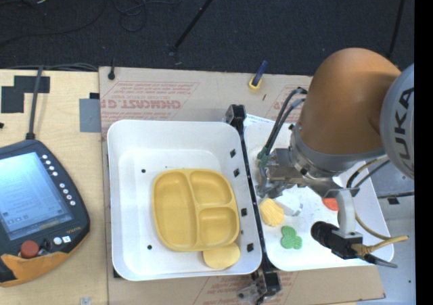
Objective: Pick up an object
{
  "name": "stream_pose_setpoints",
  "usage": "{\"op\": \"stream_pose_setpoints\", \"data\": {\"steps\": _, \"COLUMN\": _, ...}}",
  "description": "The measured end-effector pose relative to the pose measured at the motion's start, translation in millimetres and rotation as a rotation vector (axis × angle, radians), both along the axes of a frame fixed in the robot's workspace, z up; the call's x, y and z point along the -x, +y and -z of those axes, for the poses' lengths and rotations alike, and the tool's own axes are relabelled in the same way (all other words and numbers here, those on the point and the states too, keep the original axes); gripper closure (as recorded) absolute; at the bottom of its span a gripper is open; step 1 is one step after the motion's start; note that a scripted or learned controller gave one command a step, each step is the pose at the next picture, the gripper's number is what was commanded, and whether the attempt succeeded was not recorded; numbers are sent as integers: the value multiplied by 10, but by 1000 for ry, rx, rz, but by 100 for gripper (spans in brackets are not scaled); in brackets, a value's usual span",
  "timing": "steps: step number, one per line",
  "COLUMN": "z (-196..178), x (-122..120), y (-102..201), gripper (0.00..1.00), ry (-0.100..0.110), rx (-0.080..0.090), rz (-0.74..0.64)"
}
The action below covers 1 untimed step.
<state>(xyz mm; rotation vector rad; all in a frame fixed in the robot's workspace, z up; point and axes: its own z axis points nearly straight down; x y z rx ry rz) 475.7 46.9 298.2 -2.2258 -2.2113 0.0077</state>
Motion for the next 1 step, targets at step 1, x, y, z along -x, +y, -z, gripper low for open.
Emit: {"op": "stream_pose_setpoints", "data": {"steps": 1, "z": -665, "x": -7, "y": 109, "gripper": 100, "ry": -10, "rx": -2, "rz": -7}}
